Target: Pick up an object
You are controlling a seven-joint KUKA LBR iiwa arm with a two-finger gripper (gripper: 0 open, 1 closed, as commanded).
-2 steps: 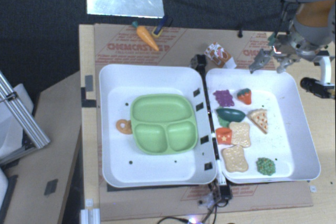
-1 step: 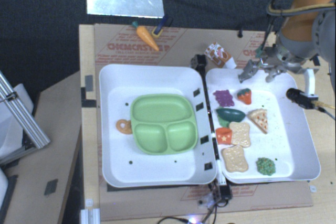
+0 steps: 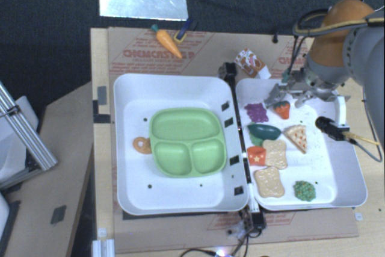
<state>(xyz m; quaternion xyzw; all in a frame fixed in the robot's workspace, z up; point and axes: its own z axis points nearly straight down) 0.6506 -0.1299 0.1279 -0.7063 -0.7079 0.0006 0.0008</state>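
The grey arm (image 3: 361, 51), with its orange band (image 3: 337, 33) above the wrist, reaches in from the right and bends downward, its hand (image 3: 287, 95) low, angled toward the left, metal parts splayed beneath the wrist.

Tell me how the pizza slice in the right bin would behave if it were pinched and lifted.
The pizza slice looks like a flat, moulded toy, so probably stiff and light. It lies low on the right bin floor, so it may slide rather than roll, and its thin edge could slip from the pincer.

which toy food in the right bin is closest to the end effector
The small red strawberry-like toy, right beside the end effector; the purple grape toy lies farther left.
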